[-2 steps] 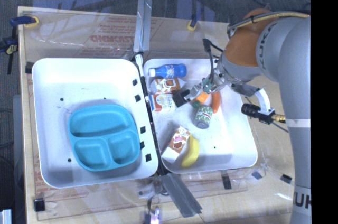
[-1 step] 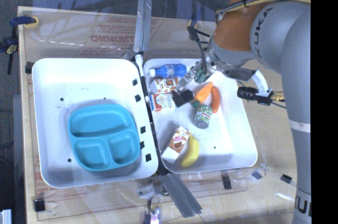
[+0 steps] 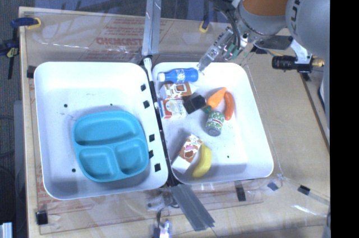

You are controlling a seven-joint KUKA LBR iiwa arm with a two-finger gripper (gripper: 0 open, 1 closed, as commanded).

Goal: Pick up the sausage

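Sausage (image 3: 229, 106) lengthwise near-vertical beside carrot (image 3: 216, 97); tool (image 3: 208, 59) state impossible to tell.

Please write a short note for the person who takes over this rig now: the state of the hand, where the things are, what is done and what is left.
Hand: above the back rim of the right bin, next to the blue bottle; it holds nothing, and whether it is open is hard to tell.
Sausage: lies in the right bin beside the carrot, above the small can.
Also in that bin: banana, two cartons, a black block.
Left bin: a blue tray.
Done: nothing picked yet.
Left: move over the sausage, grasp it, lift.
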